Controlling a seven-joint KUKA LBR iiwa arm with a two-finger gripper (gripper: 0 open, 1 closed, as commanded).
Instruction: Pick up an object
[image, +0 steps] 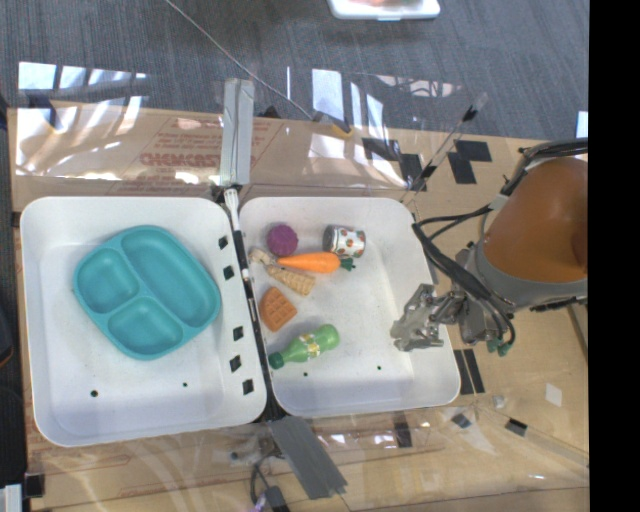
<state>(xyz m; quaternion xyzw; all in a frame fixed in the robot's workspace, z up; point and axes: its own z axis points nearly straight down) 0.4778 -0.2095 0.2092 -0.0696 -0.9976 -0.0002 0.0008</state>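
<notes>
Jaws: the gripper (418, 326) hangs low over the right edge of the right bin (330, 395); whether its jaws are apart or together I cannot tell from this slanted look, and nothing shows between them.
Arm: grey, with an orange band, reaching in from the right.
Objects to pick: all in the left half of the right bin, well apart from the gripper.
Carrot (310, 263): one, orange with a green stub, lying on its side. Probably light toy plastic, smooth and likely to roll; best pinched across its thick middle.
Ball (282, 238): one, purple, just above the carrot's tip. Round, so it may squirt out of a loose pinch.
Can (344, 240): one, small and patterned, on its side just beside the carrot's green end. Looks stiff; grip across its body.
Bottle (304, 346): one, green with a yellow band, lying nearest the front. Likely hard and slick; take it at the wide body, not the neck.
Wedge (278, 307): one, orange and flat, between carrot and bottle. Low profile, probably hard to get under.
Cone (287, 276): one pale ridged piece, touching the carrot's underside.
Left bin (40, 400): holds one teal plate (147, 291) with three compartments.
Bins: two, side by side.
</notes>
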